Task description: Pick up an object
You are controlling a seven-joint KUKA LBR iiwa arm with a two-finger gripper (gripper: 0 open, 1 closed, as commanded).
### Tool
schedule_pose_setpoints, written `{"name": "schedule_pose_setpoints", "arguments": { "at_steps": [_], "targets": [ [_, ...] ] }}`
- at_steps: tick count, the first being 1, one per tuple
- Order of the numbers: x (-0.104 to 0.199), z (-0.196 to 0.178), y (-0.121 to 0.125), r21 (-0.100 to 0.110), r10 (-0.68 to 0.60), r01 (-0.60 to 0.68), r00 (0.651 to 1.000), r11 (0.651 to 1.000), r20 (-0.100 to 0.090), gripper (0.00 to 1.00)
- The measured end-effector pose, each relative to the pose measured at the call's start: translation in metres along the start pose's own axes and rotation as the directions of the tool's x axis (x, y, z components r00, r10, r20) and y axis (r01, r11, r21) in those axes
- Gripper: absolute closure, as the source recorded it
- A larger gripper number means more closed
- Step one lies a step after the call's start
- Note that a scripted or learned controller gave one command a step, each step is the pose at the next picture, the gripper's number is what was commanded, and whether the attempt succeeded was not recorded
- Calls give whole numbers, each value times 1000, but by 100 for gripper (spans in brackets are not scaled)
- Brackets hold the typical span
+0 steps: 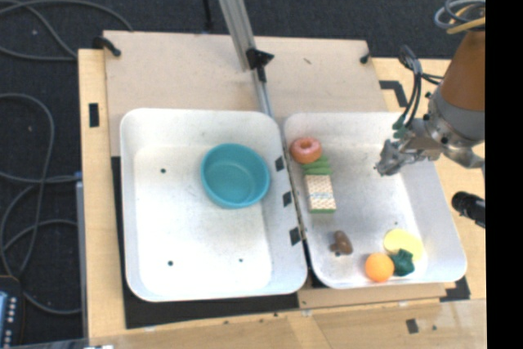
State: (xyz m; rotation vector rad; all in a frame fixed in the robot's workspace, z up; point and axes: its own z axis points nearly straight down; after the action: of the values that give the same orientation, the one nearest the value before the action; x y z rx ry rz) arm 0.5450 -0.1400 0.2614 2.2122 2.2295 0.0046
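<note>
Wooden bench (188, 69); no legible writing on sponge block (320, 193).

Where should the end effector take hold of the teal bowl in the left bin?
Probably by the rim of the bowl, coming straight down from above: it sits upright and open, alone in the left bin, so one finger could go inside the wall.

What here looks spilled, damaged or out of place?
Nothing stands out. The teal bowl sits upright in the left bin; the small items, including the orange ball, lie inside the right bin. The gripper hangs above that bin.
</note>
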Motion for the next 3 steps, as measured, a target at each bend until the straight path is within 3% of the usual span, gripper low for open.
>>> {"name": "schedule_pose_setpoints", "arguments": {
  "at_steps": [3],
  "targets": [
    [154, 18, -40, 3, 2, -2, 1000, 1000, 1, 100]
  ]
}}
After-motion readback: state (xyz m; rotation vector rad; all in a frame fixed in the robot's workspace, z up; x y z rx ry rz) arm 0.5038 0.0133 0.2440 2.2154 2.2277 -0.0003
